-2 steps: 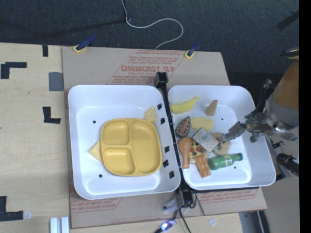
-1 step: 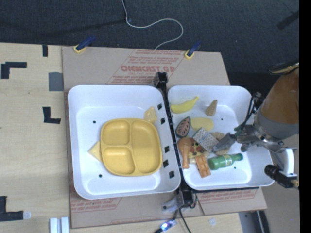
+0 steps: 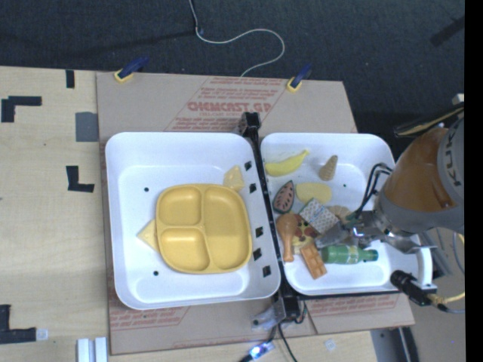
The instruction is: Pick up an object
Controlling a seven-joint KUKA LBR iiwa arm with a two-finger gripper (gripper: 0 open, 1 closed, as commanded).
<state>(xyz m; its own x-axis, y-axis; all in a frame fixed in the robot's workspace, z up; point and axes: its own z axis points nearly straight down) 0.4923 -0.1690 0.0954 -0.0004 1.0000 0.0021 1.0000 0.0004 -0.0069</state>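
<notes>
Dark carpet at the top w/ a thin white cable [image 3: 240,36] looping across it; below, a light wood tabletop [image 3: 45,202] carries a cardboard sheet [image 3: 219,104] w/ two white bins side by side. Left bin [image 3: 128,277] holds a yellow divided plate [image 3: 204,227], w/ pale yellow pieces poking out at its upper right and left edge. Right bin [image 3: 370,151] holds the clutter: banana [image 3: 287,163] near the top left, cone [image 3: 328,167] beside it, dark seed-like slice [image 3: 284,197], pale yellow piece [image 3: 313,193], checkered block [image 3: 319,217], orange-brown pieces lower left, green bottle [image 3: 349,256] lying on its side near the bin's front wall. Arm comes in from the right; gripper [image 3: 343,236] sits low over the bin's middle, just above the green bottle and near the checkered block. Can't tell how wide it's open, or whether it has hold of anything.
</notes>
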